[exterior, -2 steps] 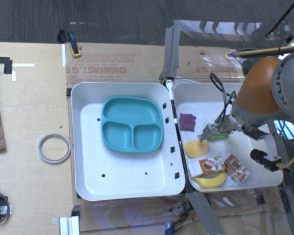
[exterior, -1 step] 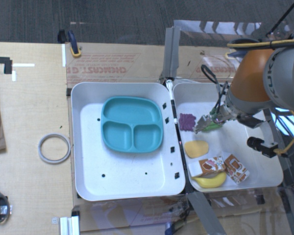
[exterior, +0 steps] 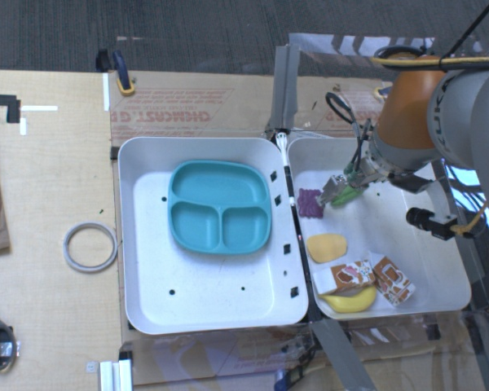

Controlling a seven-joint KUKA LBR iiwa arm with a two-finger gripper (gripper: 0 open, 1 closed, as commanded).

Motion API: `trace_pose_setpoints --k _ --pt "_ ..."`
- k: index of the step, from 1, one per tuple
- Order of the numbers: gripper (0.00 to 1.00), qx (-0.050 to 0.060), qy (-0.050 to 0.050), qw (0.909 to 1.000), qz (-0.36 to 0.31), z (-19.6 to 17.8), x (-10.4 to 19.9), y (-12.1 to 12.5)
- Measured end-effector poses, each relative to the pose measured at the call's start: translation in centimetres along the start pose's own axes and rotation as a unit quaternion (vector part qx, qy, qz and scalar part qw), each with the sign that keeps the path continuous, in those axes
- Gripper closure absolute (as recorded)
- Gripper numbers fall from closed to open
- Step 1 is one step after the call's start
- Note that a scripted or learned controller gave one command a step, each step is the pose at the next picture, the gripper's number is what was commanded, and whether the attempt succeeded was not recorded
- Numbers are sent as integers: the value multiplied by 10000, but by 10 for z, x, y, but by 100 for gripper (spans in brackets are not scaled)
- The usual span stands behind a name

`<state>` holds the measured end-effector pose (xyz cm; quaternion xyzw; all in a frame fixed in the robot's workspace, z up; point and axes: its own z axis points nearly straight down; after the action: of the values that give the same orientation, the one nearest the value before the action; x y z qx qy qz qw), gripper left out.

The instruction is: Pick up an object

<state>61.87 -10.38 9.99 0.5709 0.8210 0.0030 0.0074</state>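
My gripper (exterior: 339,192) hangs over the upper left part of the right bin (exterior: 440,255), shut on a small green object (exterior: 350,192) that shows between its fingers. A purple object (exterior: 310,203) lies just left of the gripper by the bin's left wall. Lower in the same bin lie a yellow-orange lump (exterior: 327,247), a yellow banana (exterior: 350,300) and two red-and-white snack packets (exterior: 373,278). The teal divided plate (exterior: 220,207) rests in the left bin (exterior: 147,292).
A grey tape ring (exterior: 90,246) lies on the wooden bench left of the bins. The divider between the bins carries black clips (exterior: 287,247). A black cable connector (exterior: 428,220) juts over the right bin's right side, under the arm.
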Motion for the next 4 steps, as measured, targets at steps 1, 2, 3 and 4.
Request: trace_pose_setpoints --k 1,2,3,4 --pt "0 1 5 9978 656 1 -16 11" --pt "0 3 -19 9999 146 0 -7 11" --pt "0 13 -2 9998 -197 0 -16 26" --pt "0 22 10 9978 -659 3 -25 37"
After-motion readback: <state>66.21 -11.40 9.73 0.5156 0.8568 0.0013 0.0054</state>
